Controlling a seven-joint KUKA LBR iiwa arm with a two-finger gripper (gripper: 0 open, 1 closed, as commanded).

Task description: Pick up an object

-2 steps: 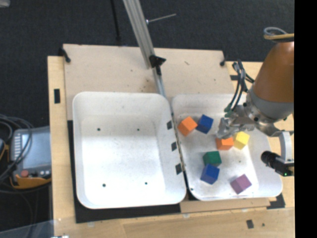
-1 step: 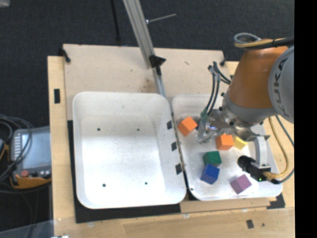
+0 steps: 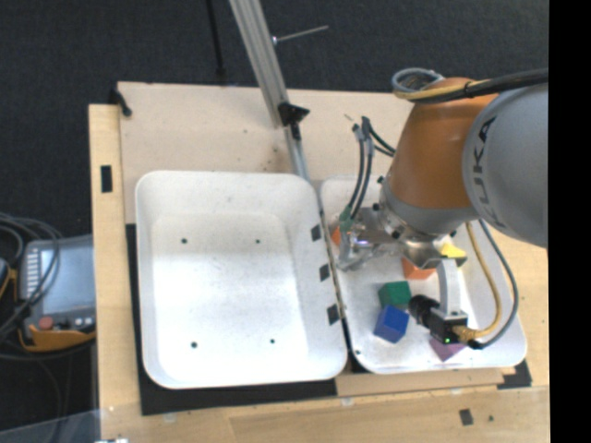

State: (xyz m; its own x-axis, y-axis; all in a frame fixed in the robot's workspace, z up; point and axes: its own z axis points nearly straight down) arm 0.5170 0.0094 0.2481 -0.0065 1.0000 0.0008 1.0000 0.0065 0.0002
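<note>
The arm reaches in from the right and hangs over the right bin (image 3: 369, 358), its orange band and wrist hiding the bin's upper half. The gripper (image 3: 355, 247) sits low by the bin's left wall, near the divider between the bins. Loose in the right bin lie a green block (image 3: 395, 293), a blue block (image 3: 391, 324), an orange piece (image 3: 417, 269) partly under the wrist, a yellow piece (image 3: 452, 249) and a purple piece (image 3: 445, 348). Nothing can be made out between the fingers.
The left bin (image 3: 231, 275) lies beside the right one, bare white with a few dark specks. A slanted metal rail (image 3: 268, 72) rises from the bench behind the bins. Cables loop around the wrist and over the right bin's right side.
</note>
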